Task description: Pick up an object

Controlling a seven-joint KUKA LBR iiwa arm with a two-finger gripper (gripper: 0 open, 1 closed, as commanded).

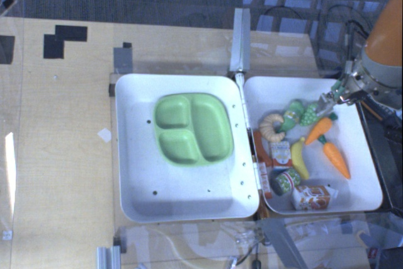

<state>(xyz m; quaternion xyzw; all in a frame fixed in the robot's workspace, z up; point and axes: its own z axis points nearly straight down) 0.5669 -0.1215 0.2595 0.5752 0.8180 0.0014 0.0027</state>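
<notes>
End effector sits over the upper right part of the right bin, coming in from the arm at the view's right edge. Finger state: cannot tell; the tip is small and blurred against the bin floor. Nothing is seen held.

Right bin contents, placed relative to the end effector:
- green toy: just left of and slightly below the tip, closest item along with the upper carrot.
- carrot: directly below the tip, lying at a slant, green end up near the tip. Contact with the tip cannot be judged.
- second carrot: further below, slightly right, tilted the other way, green top touching or nearly touching the first carrot's lower end.
- banana: below and left, beside the second carrot.
- beige ring-shaped item: well left, past the green toy.
- small packet and can: below left, near the bin's left wall.
- carton: far below, at the bin's near edge, lying on its side.

Left bin: well to the left of the end effector, across the divider; holds a green tray with three compartments, lying flat at centre.

Both bins rest on the desk.
</notes>
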